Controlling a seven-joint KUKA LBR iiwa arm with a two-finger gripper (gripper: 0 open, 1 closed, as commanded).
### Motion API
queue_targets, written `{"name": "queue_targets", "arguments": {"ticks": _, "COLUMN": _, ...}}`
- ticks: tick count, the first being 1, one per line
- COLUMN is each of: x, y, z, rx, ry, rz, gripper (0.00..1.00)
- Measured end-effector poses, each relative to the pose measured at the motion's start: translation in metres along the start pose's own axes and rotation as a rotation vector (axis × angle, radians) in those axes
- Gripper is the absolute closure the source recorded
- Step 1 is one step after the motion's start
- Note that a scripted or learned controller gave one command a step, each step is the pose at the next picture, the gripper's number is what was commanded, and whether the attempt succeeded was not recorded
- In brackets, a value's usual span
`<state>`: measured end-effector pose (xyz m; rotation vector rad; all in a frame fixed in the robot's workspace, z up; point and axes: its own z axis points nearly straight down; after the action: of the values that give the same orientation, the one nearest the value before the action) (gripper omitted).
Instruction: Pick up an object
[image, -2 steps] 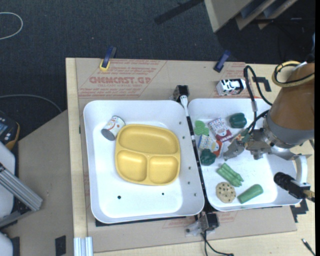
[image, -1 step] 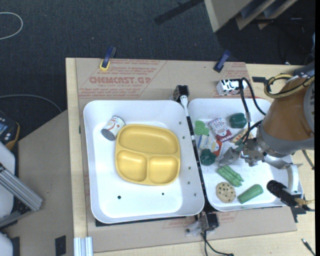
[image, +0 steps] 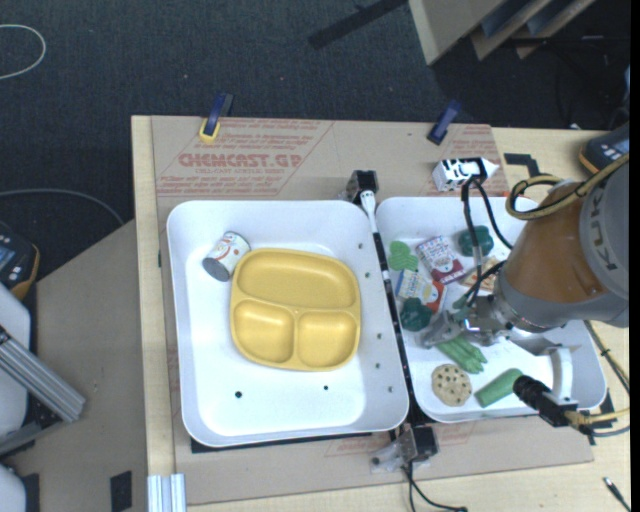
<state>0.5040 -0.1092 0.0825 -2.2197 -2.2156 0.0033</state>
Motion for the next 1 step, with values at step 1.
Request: {"name": "queue_targets", "arguments": {"ticks": 1, "x": -0.0004, "y": 0.0017, "z": -0.0136, "rx": -0.008, "ry": -0.002, "rz": 0.0, "gripper": 1.0}}
